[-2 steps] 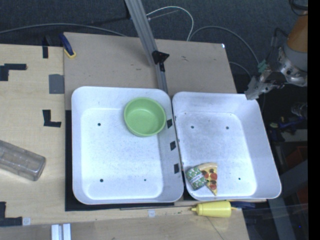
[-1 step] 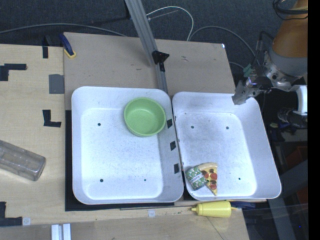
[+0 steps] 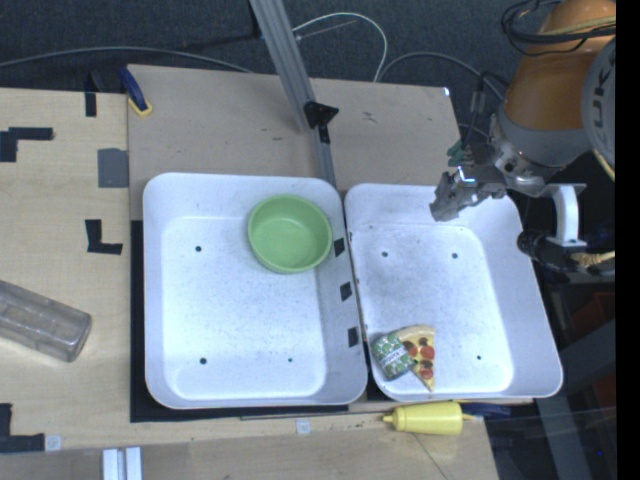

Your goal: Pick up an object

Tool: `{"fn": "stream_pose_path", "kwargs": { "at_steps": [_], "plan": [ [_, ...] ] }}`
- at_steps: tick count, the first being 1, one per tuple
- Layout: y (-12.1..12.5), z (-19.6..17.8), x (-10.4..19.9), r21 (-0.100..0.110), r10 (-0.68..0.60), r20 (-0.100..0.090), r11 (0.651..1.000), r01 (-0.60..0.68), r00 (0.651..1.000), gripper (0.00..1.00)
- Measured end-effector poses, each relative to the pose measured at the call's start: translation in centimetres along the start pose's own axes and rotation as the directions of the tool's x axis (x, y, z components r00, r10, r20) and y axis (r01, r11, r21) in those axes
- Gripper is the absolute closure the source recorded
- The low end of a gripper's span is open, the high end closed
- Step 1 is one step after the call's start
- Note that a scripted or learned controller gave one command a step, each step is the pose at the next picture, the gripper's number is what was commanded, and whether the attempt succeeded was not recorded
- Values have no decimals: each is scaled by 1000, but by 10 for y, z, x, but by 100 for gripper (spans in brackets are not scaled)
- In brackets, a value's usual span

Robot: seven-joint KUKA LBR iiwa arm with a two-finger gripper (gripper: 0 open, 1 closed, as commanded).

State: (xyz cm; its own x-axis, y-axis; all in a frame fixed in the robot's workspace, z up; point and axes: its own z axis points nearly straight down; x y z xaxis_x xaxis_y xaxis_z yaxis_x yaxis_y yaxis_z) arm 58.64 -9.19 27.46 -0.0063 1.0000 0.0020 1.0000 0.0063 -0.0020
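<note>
Pizza-slice toy (image 3: 408,353) lies lower centre in the right bin (image 3: 500,268); gripper (image 3: 448,204), upper right, state I cannot tell; descend squarely over it, clear of the bin wall.

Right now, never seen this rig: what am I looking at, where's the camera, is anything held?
One fixed camera looks down at a slant on a bench. The grey and orange machine at the right is a robot arm; its gripper hangs over the far edge of the right bin. Nothing can be seen in the gripper. Two shallow white bins sit side by side. The left bin holds a green bowl. The right one has a toy pizza slice near its front left corner. A yellow bottle lies just outside the bins' front edge, and a clear plastic container lies far left on the bench.
</note>
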Motion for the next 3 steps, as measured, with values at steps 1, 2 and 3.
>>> {"fn": "stream_pose_path", "kwargs": {
  "at_steps": [1,2,3],
  "plan": [
    [-18,11,61,2,0,0,1000,0,1000,100],
    [-36,34,111,3,0,1,1000,0,1000,100],
    [-46,33,163,1,-1,0,1000,1,1000,100]
  ]
}}
